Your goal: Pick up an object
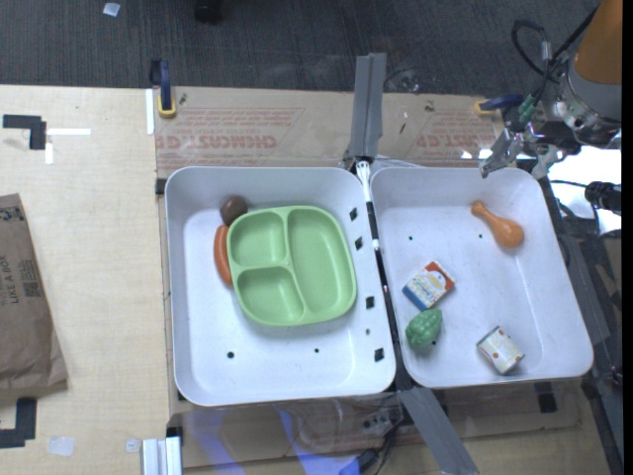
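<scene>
The right bin [465, 364] holds an orange drumstick-shaped toy [497, 224] near its far right, a small white, blue and orange carton [428, 286] in the middle, a green bumpy toy [424, 330] below the carton, and a small tan and white box [499, 350] at the near right. My gripper [516, 152] hangs over the bin's far right corner, above and apart from the drumstick toy. Its two fingers stand open with nothing between them.
The left bin [198, 364] holds a green three-compartment tray [293, 263], with an orange carrot-like toy [222, 253] and a brown round thing [233, 209] wedged at its left. A grey divider bar [367, 107] runs back between the bins. Cables hang by the arm at right.
</scene>
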Controlling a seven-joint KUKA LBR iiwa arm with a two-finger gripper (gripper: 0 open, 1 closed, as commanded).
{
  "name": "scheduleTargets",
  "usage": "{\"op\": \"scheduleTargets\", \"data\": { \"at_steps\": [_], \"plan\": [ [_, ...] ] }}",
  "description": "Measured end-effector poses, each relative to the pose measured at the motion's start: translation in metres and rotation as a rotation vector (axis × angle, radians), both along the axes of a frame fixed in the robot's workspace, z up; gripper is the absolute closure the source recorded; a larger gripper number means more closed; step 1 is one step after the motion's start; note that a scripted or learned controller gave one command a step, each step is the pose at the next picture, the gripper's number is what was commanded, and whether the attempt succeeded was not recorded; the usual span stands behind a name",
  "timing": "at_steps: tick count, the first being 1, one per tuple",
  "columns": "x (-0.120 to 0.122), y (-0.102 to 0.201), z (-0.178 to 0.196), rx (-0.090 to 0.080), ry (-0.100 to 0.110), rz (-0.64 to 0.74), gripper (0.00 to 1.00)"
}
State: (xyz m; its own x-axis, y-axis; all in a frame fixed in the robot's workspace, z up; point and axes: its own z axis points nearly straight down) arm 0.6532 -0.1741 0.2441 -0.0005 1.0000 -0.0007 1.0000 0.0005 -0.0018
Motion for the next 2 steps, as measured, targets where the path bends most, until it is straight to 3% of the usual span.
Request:
{"op": "scheduleTargets", "data": {
  "at_steps": [1,2],
  "plan": [
    [0.005,-0.047,-0.107,0.000,0.001,0.014,0.00],
    [0.009,-0.040,-0.147,0.010,0.000,0.135,0.00]
  ]
}}
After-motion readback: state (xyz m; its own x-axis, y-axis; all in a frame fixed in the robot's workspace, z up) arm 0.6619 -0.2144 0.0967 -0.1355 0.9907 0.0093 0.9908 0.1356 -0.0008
